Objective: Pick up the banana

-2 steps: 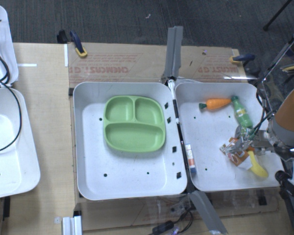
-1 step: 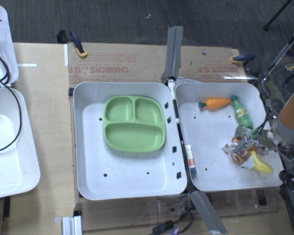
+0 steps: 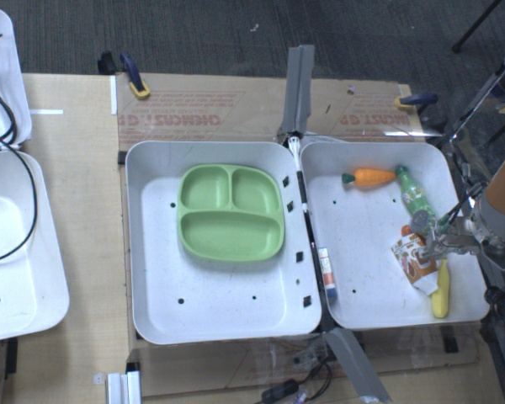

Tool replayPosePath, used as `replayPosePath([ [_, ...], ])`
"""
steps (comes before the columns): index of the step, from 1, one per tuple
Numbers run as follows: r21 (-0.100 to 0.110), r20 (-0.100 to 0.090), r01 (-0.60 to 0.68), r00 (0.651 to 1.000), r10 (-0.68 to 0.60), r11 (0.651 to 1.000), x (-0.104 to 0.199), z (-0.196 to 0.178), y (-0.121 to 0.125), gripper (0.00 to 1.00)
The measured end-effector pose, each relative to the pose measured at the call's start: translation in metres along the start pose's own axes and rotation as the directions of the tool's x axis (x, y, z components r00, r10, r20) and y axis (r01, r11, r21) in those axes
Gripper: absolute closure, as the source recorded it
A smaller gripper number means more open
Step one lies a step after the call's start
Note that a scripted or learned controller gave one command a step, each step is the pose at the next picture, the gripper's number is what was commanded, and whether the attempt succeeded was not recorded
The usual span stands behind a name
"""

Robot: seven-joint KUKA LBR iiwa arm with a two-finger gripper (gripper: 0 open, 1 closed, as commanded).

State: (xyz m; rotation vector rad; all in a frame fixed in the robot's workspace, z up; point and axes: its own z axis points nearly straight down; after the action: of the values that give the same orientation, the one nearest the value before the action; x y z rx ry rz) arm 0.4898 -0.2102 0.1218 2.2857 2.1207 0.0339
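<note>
- Yellow banana (image 3: 440, 291) is sitting in the right bin (image 3: 362, 251), tucked into its near right corner, standing roughly on end along the right wall.
- Just left of the banana, pretty much touching it, there's a crumpled orange-and-white snack packet (image 3: 413, 261).
- The gripper (image 3: 433, 236) comes in from the right edge and hangs over the right side of that bin, right above the packet and the top end of the banana. Honestly can't tell if the fingers are spread or pressed together, it's all a grey tangle from this angle, and I can't see anything pinched between them.
- A green bottle (image 3: 414, 197) lies tilted further back in the same bin, its cap end pointing to the far side.
- Next to the bottle's cap, at the far side of the bin, is an orange carrot (image 3: 373, 178) lying sideways with its green stub to the left.
- A thin white tube-looking thing (image 3: 326, 272) lies along the left wall of the right bin.
- The left bin (image 3: 151, 251) has a green divided plate (image 3: 231, 214) in its far half, three compartments, flat on the bottom.
- Both bins sit side by side on the bench (image 3: 84, 124), on a sheet of brown cardboard (image 3: 210, 112) held by a blue-and-yellow clamp (image 3: 135, 76) at the far left.
</note>
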Motion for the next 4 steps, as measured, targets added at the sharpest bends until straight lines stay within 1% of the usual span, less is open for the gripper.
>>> replayPosePath([
  [1, 0.003, -0.001, 0.001, 1.0, -0.001, 1.0, 0.001, 0.001, -0.001, 0.0],
  [2, 0.004, -0.008, 0.052, 0.999, -0.052, 0.999, 0.0, 0.016, 0.0, 0.0],
  [3, 0.006, -0.012, 0.015, 1.0, -0.015, 1.0, -0.002, 0.016, 0.0, 0.0],
  [4, 0.002, 0.002, -0.007, 1.0, 0.007, 1.0, 0.005, 0.016, -0.003, 0.0],
])
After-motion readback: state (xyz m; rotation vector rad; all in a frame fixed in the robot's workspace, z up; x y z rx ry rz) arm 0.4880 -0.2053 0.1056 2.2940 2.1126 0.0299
